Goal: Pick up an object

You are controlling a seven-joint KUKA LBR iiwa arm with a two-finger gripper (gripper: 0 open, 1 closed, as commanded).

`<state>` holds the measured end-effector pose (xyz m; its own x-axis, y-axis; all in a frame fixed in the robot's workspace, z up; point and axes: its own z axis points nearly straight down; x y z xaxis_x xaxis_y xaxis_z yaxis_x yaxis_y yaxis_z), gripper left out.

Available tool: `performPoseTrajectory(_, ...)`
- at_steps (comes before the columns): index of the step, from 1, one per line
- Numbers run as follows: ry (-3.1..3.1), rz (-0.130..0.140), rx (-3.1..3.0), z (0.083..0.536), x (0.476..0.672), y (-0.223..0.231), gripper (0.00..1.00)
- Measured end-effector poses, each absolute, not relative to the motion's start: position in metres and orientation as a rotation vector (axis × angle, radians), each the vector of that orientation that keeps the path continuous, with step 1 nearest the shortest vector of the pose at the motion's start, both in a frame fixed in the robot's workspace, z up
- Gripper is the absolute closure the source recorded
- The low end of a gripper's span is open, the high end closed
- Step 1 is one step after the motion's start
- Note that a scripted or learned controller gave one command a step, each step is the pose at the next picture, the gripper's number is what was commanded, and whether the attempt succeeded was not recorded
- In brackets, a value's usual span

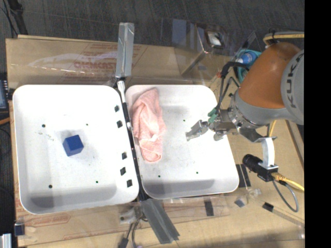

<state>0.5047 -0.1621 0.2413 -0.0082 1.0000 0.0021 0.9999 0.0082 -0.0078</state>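
- Your arm point(269, 84) reaches in from the right, orange band uppermost, wrist bent leftward.
- Your gripper point(195, 130) points left at a slant, with nothing visible between its fingers.

Pink cloth point(147, 124) — soft, matt terry.

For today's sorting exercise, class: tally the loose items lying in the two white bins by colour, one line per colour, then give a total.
Blue: 1, the blue cube in the left bin
Pink: 1, the pink cloth in the right bin
Total: 2
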Motion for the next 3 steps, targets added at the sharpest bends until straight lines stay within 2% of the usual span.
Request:
performPoseTrajectory(1, -2.2, 0.005, -2.237, 0.278, 0.547, -0.153, 0.0)
performPoseTrajectory(2, -2.396, 0.007, -2.022, 0.148, 0.598, -0.111, 0.0)
performPoseTrajectory(3, -2.214, 0.004, -2.22, 0.092, 0.607, -0.125, 0.0)
